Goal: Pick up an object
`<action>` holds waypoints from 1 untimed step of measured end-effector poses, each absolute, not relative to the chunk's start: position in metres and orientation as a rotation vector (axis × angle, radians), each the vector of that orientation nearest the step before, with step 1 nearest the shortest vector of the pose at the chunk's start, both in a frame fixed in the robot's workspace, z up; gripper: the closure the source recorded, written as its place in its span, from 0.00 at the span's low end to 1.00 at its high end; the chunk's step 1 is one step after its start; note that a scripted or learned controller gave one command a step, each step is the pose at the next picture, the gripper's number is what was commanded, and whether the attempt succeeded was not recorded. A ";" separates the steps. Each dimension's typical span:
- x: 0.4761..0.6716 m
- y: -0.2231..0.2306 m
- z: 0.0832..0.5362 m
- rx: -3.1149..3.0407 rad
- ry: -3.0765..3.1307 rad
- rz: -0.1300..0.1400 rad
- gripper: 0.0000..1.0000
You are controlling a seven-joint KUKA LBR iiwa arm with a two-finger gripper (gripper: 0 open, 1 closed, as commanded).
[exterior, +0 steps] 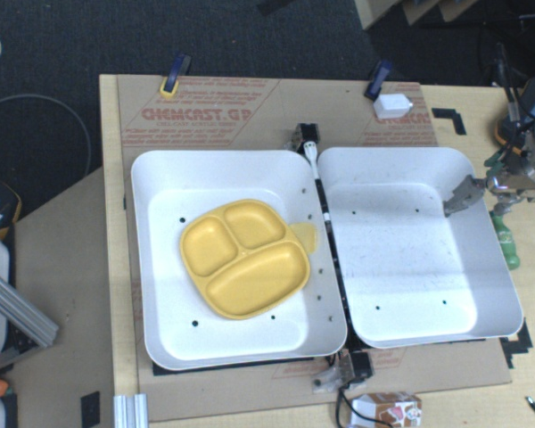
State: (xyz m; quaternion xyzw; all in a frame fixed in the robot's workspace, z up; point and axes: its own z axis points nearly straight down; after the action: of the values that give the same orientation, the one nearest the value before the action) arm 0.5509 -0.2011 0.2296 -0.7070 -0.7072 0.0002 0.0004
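A yellow divided plate [243,257] lies flat in the left bin [156,194], a little right of its middle. A small pale yellow piece [305,236] sticks out from under the plate's right edge. My gripper [483,201] hangs over the right rim of the right bin [401,319], far from the plate. It is open and nothing sits between its fingers; one grey finger [462,196] points down-left into the bin. A slim green object [506,243] lies along that bin's right rim, just below the gripper.
Both bins rest on a cardboard-covered bench [250,114]. A white block [392,106] and a blue clamp [377,78] sit behind the right bin, and a yellow-tipped clamp [172,77] sits behind the left. A black divider [325,230] runs between the bins.
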 end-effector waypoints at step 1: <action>0.490 -0.140 0.303 -2.219 -2.229 -0.008 0.00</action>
State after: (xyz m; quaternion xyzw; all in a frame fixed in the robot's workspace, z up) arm 0.4895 -0.1397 0.3032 -0.7055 -0.7087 -0.0025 -0.0017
